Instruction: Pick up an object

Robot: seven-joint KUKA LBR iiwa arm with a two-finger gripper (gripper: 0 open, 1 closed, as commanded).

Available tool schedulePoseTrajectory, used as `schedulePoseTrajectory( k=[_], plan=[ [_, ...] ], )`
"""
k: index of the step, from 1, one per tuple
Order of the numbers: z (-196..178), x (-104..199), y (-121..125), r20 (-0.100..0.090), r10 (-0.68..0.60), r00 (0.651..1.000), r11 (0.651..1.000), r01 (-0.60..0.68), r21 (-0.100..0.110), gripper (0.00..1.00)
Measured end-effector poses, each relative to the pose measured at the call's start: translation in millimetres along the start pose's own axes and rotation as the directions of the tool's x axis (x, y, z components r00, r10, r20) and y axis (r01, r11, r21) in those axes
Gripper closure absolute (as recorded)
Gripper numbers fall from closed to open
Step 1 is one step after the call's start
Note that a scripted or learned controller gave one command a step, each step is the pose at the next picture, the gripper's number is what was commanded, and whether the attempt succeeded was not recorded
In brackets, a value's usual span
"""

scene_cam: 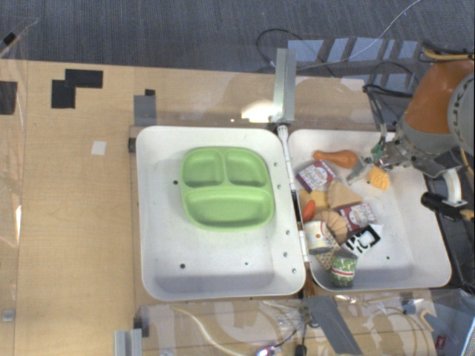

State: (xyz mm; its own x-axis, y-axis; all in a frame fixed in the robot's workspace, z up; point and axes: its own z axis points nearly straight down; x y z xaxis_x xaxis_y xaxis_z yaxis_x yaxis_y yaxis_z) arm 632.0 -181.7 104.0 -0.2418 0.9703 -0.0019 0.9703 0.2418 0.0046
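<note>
Camera view, from above at a slant. Two white bins sit side by side on the bench. The left bin (pixel 159 273) holds a green divided plate (pixel 226 188), its long axis running left to right. The right bin (pixel 415 262) holds a loose pile of small things along its left side: an orange drumstick (pixel 335 156) lying left to right with its thick end pointing right, a purple packet (pixel 315 175), a tan wedge (pixel 343 196), a black-and-white card (pixel 364 239) and a green-labelled can (pixel 343 268). A yellow block (pixel 379 178) lies just beside the gripper (pixel 375 162), which hangs low over the bin's far right part; whether it is released or clenched cannot be told.
</note>
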Motion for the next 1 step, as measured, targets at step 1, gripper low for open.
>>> schedulePoseTrajectory(
  k=[1],
  plan=[
    [-68.3, -3.6, -7.3, 0.001, 0.125, 0.992, 0.992, -0.125, -0.003, 0.00]
  ],
)
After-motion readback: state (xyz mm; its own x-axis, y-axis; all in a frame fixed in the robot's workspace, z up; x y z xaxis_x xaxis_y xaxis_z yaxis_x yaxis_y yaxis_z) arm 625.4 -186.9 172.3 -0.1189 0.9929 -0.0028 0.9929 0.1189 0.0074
